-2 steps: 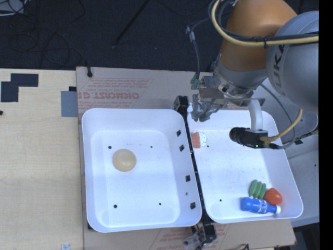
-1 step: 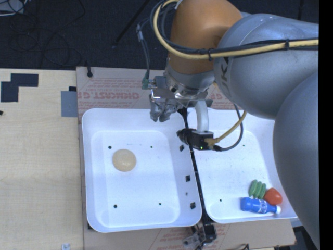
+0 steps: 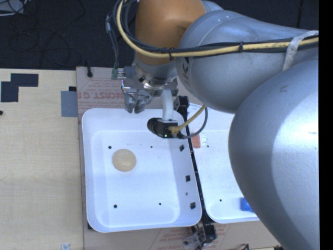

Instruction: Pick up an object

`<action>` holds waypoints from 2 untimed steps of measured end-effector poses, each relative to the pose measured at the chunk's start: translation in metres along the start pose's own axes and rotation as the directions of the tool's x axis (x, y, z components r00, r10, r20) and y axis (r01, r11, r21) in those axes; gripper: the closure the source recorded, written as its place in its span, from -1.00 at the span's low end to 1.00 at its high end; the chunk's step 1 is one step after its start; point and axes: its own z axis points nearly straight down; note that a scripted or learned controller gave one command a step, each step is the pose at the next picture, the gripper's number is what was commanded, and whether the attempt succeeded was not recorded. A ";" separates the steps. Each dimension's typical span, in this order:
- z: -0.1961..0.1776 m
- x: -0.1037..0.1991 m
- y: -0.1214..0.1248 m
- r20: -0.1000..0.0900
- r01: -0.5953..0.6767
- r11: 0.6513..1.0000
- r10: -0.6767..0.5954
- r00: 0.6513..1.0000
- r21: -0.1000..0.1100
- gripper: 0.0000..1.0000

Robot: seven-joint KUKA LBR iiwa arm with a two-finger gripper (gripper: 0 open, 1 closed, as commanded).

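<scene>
Foremost, the grey arm (image 3: pixel 250 82) with its orange band (image 3: pixel 166 17) is reaching in from the right and covering much of the right bin (image 3: pixel 221 202). Next, the left bin (image 3: pixel 138 204) is sitting beside it, the two rims touching. The gripper (image 3: pixel 136 107) is hanging above the left bin's far rim; its fingers are pointing down close together with nothing between them. A round tan object (image 3: pixel 124 160) is lying on the left bin's floor, well apart from the gripper. A small blue object (image 3: pixel 245 205) is lying in the right bin, partly hidden by the arm.
</scene>
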 end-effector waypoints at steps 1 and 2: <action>0.070 0.039 0.005 0.002 -0.002 1.000 0.002 1.000 0.007 1.00; 0.056 0.038 0.005 0.003 0.001 1.000 -0.001 1.000 0.005 1.00</action>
